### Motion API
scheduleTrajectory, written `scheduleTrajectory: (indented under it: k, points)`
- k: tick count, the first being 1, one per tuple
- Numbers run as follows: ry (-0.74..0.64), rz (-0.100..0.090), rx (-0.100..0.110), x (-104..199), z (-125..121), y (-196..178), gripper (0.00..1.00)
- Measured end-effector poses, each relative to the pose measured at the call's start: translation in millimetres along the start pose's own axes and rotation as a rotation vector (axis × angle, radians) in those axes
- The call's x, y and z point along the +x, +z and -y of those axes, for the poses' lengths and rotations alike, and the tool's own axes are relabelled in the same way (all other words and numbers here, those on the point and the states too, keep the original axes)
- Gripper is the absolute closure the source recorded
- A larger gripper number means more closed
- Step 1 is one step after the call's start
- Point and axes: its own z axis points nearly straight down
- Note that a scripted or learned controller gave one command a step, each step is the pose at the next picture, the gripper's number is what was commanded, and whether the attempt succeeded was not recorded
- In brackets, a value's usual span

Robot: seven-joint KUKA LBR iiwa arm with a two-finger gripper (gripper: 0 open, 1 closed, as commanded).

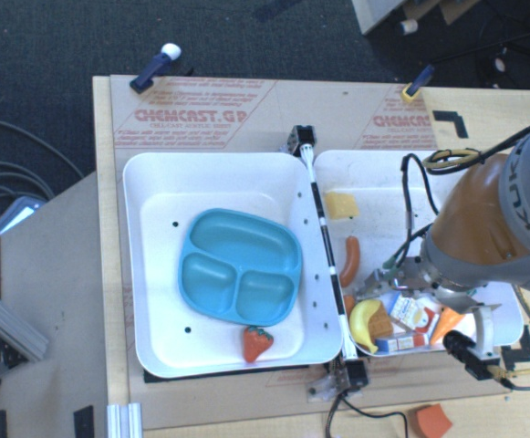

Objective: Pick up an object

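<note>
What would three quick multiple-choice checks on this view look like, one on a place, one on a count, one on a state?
1. Where does the red toy strawberry lie?
A. In the left white bin, just off the near edge of the blue sectioned plastic plate
B. In the right white bin
C. On the bare bench

2. How many compartments does the plate have?
A. Two
B. Three
C. Five

3. How does the red toy sausage lie?
A. Standing on end
B. Flat on the floor of the right bin
C. On the plate

Answers: 1 A, it sits on the left bin floor below the plate. 2 B, one long section and two smaller ones. 3 B, it lies lengthwise near the divider in the right bin.
</note>
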Motion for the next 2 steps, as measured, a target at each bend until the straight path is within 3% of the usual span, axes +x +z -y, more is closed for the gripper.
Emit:
scheduleTrajectory:
  k: [1, 2]
  points:
    - [0.001, 0.000, -0.001, 0.0, 0.0, -9.5, 1.00]
    - [0.001, 0.001, -0.001, 0.1, -0.1, -19.1, 1.00]
